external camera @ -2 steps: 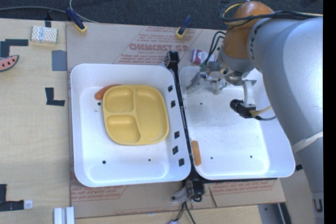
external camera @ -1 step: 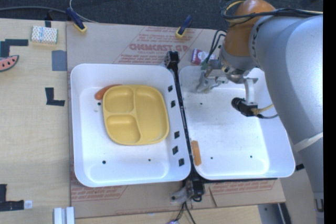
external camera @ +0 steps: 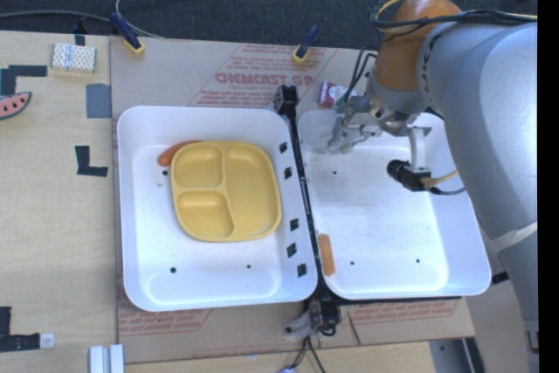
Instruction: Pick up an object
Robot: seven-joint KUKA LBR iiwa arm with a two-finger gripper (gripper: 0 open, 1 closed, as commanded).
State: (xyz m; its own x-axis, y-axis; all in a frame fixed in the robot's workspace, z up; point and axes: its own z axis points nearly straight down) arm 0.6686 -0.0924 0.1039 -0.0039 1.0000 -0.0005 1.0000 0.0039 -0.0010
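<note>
Grey arm [external camera: 489,127] with the orange band [external camera: 410,44] is reaching in from the right, taking up most of that side and leaning over the far part of the right bin [external camera: 393,223]. Cardboard sheet [external camera: 253,74] with red print is lying under both bins on the wooden bench [external camera: 52,214].

Left bin [external camera: 140,214] is sitting just beside the right one, their inner walls touching along a dark clamped seam. Yellow compartment tray [external camera: 227,190] is lying flat in the left bin, toward its far half, three sections facing up. An orange object [external camera: 166,156] is peeking out from under the tray's far-left edge; only its end is showing.

Gripper [external camera: 341,135] is hanging over the far-left corner of the right bin, close to the dividing wall. It is blurred and small here, so I cannot tell how it is set or whether anything is in it. A black fitting with a yellow cable [external camera: 410,175] is sticking out beside the wrist.

Small orange piece [external camera: 326,253] is lying at the near-left edge of the right bin, against the seam, well apart from the gripper.

Outside the bins: a red-and-white wrapper [external camera: 330,93] on the cardboard near the gripper, two blue-and-yellow clips [external camera: 129,34] at the cardboard's far edge, a pale sponge-like block [external camera: 73,58] and a watermelon-slice shape [external camera: 12,105] at far left.
</note>
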